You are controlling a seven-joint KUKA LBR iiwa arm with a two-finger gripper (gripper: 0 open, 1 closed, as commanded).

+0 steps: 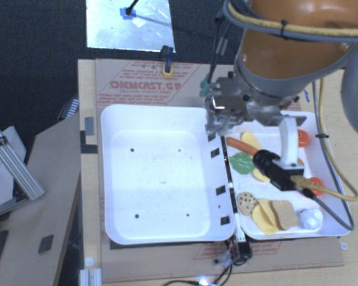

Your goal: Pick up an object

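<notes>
Orange carrot (pixel 240 145) lies in the right bin (pixel 322 230), just below-right of my end effector (pixel 216 123), its long axis slanting down toward the green leaf (pixel 243 163). I'm hovering at the bin's upper left corner; whether my fingers are spread, I can't tell, nothing visibly held.

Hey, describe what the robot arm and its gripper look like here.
The arm has a rounded orange band above a grey metal wrist, with yellowish and grey cables looped around it. The gripper is a silvery metal assembly.
</notes>
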